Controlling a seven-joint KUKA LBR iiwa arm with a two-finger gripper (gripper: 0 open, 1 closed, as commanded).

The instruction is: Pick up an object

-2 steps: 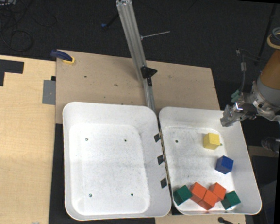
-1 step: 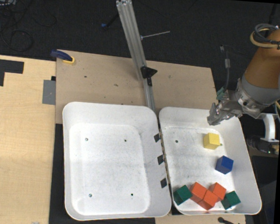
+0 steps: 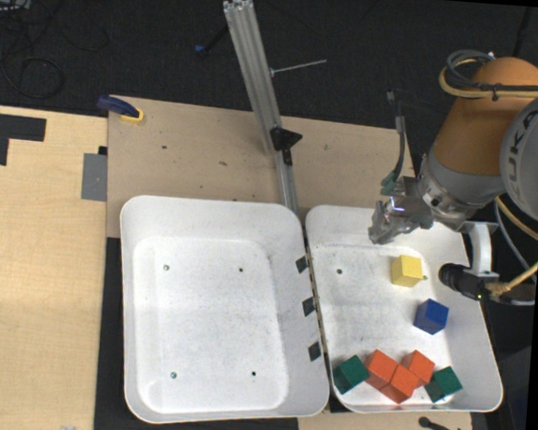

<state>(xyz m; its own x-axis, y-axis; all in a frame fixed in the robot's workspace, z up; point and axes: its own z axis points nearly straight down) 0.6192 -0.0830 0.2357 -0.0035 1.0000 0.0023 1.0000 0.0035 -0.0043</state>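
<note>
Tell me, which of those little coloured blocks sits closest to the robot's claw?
The yellow block, just below and right of the gripper in the right bin. The blue block lies farther down; the green and orange ones cluster at the bin's near edge.

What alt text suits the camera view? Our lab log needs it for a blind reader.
The gripper hangs over the far end of the right bin, near a yellow cube. Nearer lie a blue cube and a cluster of orange and green blocks. The left bin sits alongside.

Pale wooden bench (image 3: 33, 236) against dark floor (image 3: 126, 28).
</note>
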